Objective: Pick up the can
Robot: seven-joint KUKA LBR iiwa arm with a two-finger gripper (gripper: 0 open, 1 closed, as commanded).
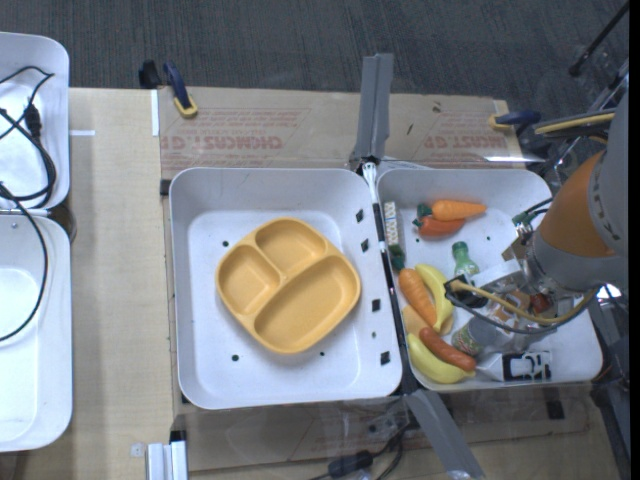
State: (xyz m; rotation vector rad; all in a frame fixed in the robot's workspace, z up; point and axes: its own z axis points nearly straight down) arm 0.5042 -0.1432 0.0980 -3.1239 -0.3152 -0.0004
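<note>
Pale wooden table [110,268] fills the frame below a dark carpet strip along the top. At the far left edge stand two white basins [30,368] with black cables [25,138] looped over the upper one. A blue clamp [180,90] sits at the upper left corner of a cardboard sheet [260,133] that lies under both bins.

The left bin [182,268] holds one item: a yellow divided plate [288,284], lying flat at centre and turned at an angle. Bare white floor surrounds the plate on all four sides, and it touches no wall.

A grey post [375,98] rises at the seam where the two bin rims meet.

The right bin [470,174] is crowded.
- Two carrots [455,209] lie near the upper wall.
- A green bottle [462,258] lies just below them.
- A third carrot [417,296] and a banana [433,280] lie along the left wall.
- A second banana [432,364] with a red-orange piece [447,350] on it lies at the lower left corner.

The can [480,338] appears as a grey metallic shape in the lower middle of this bin, just right of the bananas and partly covered by the tool above it. A black-and-white label [525,366] lies beside it at the lower wall.

The arm [578,230] enters from the right edge, and its jaws hang low over the can area. Whether the jaws are apart or together cannot be told. Open floor remains only at the upper right of this bin.
</note>
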